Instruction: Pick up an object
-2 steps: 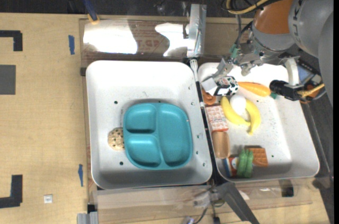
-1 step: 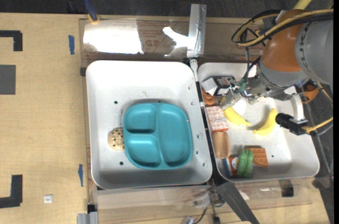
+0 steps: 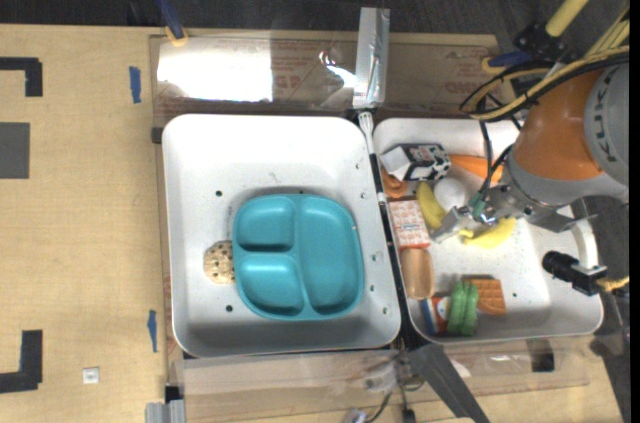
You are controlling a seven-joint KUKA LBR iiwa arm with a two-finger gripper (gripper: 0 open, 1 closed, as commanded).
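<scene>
We are looking at a robotics lab. Left of the jaws sit two white bins on a plywood bench marked with blue tape; cables trail behind.

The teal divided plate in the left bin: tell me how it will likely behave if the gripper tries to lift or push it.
The teal divided plate looks like rigid molded plastic, so it probably stays stiff and fairly light. It is wide with low rounded rims, so a two-finger pinch would likely need an edge and may slip. Pushed, it would probably slide flat across the left bin rather than tip, possibly nudging the cookie beside it.
</scene>
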